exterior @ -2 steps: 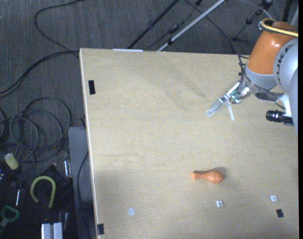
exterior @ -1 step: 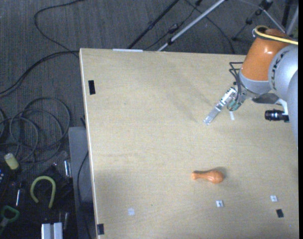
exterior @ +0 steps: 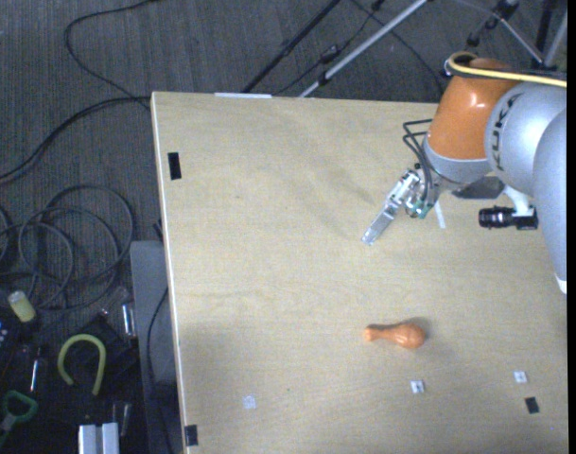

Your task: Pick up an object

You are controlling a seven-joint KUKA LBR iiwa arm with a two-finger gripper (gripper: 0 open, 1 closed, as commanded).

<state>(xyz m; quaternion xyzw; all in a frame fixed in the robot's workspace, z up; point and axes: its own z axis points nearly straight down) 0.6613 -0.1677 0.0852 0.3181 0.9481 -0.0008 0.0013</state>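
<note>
At the far left, on the dark grey carpeted floor (exterior: 98, 26), loops of black cable (exterior: 56, 244) lie tangled, and below them sits a yellow-green U-shaped piece (exterior: 82, 356) beside a few small tools that are too blurred to name. A strip of darker grey surface (exterior: 153, 329) borders the bench on that side.

The pale tan wooden bench top (exterior: 269, 282) takes up the middle of the view. A small black rectangular marker (exterior: 175, 165) sits near its upper left corner, and another small black marker (exterior: 191, 434) lies at its lower left edge.

Further right, in the lower half of the bench, lies the small orange pear-shaped object (exterior: 397, 334), on its side with its narrow end pointing left and its bulbous end to the right. It rests on the wood, untouched.

Above it and well apart from it, the gripper (exterior: 387, 218) slants down to the left, with nothing between its fingers; whether they are spread or closed cannot be told. Behind it rises the grey arm with its orange band (exterior: 462, 107), entering from the right.

A few small light and dark tags (exterior: 417, 386) dot the lower right of the bench.
</note>
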